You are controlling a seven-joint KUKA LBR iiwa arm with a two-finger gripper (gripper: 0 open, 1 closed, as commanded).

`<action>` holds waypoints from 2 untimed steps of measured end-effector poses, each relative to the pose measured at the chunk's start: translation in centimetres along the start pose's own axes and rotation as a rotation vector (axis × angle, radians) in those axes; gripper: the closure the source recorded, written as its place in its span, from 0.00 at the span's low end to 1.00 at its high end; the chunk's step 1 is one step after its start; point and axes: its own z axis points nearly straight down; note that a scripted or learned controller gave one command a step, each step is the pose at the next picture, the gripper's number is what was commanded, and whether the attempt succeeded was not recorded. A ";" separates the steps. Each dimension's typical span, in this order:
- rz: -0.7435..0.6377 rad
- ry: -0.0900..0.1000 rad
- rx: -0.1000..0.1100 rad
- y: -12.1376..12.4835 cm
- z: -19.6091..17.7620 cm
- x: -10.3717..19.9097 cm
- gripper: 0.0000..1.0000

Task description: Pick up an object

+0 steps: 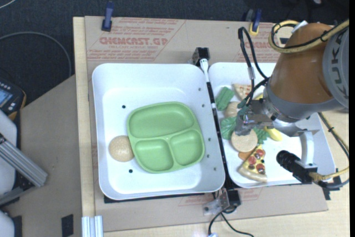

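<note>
Task's things: a cluster of toy food lies in the right bin [327, 161], in the centre-right of the frame: a pizza slice [254, 164] at the lower edge of the pile, a pale round cracker-like disc [243, 142] just above it, green leafy pieces [224, 98] toward the top, and a small yellow piece [274, 134] beside the disc.
Handling: by their look these are light, stiff plastic toys, smooth and likely slippery; none appears fragile. The flat ones, such as the pizza slice and the disc, would be hard to pinch from above and probably need a grip across their edges; the bulkier green pieces offer more to close on.
Pincer: the gripper [248, 119] sits low over the middle of the pile, near the disc and the green pieces, with the arm's orange band [302, 66] above it.
Pincer state: how far it is open cannot be told, and nothing can be seen held in it.
Left bin: the left bin [105, 86] holds a green divided tray [165, 136] with a beige round ball [120, 149] touching the tray's left side.
Progress: judged from this, no object is lifted yet.
</note>
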 end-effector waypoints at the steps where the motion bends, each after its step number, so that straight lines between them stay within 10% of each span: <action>1: 0.007 -0.002 0.000 -0.8 2.5 -3.8 1.00; 2: 0.001 -0.002 -0.009 -0.7 -1.8 0.3 1.00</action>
